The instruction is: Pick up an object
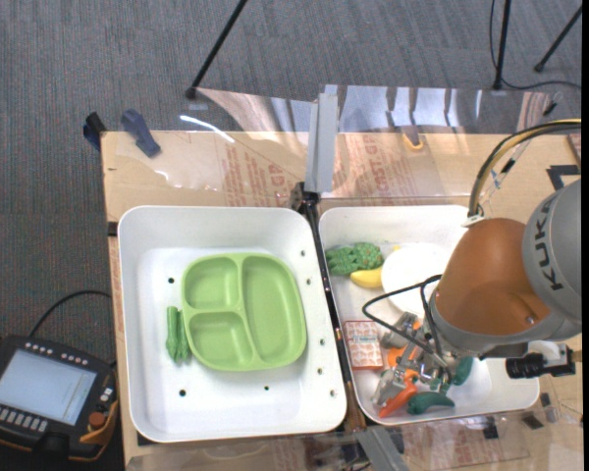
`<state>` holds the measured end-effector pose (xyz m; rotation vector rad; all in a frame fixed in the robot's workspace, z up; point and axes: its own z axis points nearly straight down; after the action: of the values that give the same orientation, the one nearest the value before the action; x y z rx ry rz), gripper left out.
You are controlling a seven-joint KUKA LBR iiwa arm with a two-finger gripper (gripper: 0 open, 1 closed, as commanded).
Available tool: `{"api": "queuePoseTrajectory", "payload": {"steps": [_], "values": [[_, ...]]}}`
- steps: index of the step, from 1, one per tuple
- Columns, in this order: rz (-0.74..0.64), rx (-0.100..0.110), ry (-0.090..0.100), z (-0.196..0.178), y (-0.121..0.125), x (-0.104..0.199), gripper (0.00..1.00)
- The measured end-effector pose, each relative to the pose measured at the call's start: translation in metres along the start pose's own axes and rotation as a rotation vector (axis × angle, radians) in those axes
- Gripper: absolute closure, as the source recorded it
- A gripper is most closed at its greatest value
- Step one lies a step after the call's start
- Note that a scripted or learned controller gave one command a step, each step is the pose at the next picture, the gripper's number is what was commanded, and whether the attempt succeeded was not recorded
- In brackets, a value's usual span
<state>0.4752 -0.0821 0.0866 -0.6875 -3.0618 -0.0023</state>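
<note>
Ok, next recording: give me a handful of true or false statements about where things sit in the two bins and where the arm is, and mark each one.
1. The green divided plate lies in the left bin. True.
2. The broccoli piece sits on the green divided plate. False: it lies in the right bin, near its upper left corner, next to a yellow banana-like item.
3. The gripper is down over the right bin. True.
4. The green pea pod lies inside one of the plate's compartments. False: it lies on the left bin floor, beside the plate's left edge.
5. A white plate sits in the right bin, partly covered by the arm. True.
</note>
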Motion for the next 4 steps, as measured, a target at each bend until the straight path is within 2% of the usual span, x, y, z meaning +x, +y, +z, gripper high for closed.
{"api": "queuePoseTrajectory", "payload": {"steps": [2,3,4], "values": [[-0.028,0.001,-0.002,0.000,-0.004,-0.002,0.00],[-0.007,0.000,0.000,0.000,0.002,0.001,0.00],[-0.092,0.001,-0.003,0.000,-0.034,-0.017,0.00]]}}
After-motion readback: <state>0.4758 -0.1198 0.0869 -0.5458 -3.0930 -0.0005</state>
